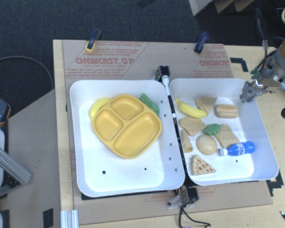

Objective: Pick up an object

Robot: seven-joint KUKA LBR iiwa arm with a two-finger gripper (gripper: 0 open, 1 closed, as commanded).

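The right bin (263, 127) holds several toy foods: a yellow banana (190, 109), a bread roll (226, 111), tan bread pieces (192, 125), a green leafy piece (212, 128), a round tan piece (206, 144), a blue bottle (238, 148) and a pizza slice (202, 166). My gripper (251, 92) hovers at the bin's far right corner, just right of the bread roll, with nothing seen between its fingers. The arm comes in from the right edge.
The left bin (83, 141) holds a yellow divided tray (127, 126), with a yellow piece (99, 107) and a green piece (149, 102) tucked beside it. Two clamps (91, 40) sit at the bench's back edge. A black divider (173, 122) runs between the bins.
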